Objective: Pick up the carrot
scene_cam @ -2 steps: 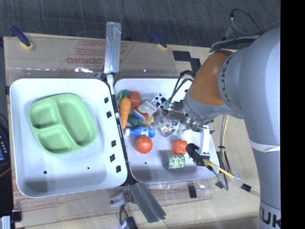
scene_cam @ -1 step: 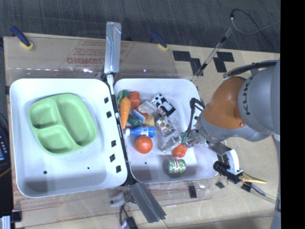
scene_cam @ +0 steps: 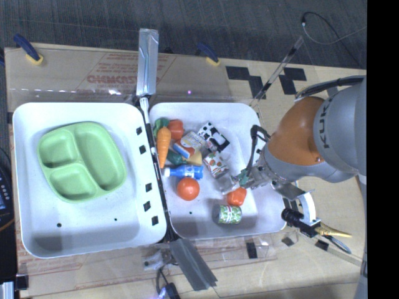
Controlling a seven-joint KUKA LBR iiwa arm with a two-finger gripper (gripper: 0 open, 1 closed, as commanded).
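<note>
The carrot (scene_cam: 163, 147) is orange with a green top and lies lengthwise along the left wall of the right bin (scene_cam: 262, 226), its tip pointing toward the front. My gripper (scene_cam: 241, 180) hangs low over the right half of that bin, just above a small orange-red fruit (scene_cam: 236, 197). It is well to the right of the carrot, with several toys between them. The grey arm with its orange band (scene_cam: 298, 139) reaches in from the right.
Beside the carrot sit a red tomato (scene_cam: 176, 129), a blue bottle (scene_cam: 186, 172) and an orange ball (scene_cam: 187, 189). A cow-print box (scene_cam: 212, 136), a small carton (scene_cam: 216, 164) and a green can (scene_cam: 229, 215) lie further right. The left bin (scene_cam: 25, 229) holds a green divided plate (scene_cam: 81, 161).
</note>
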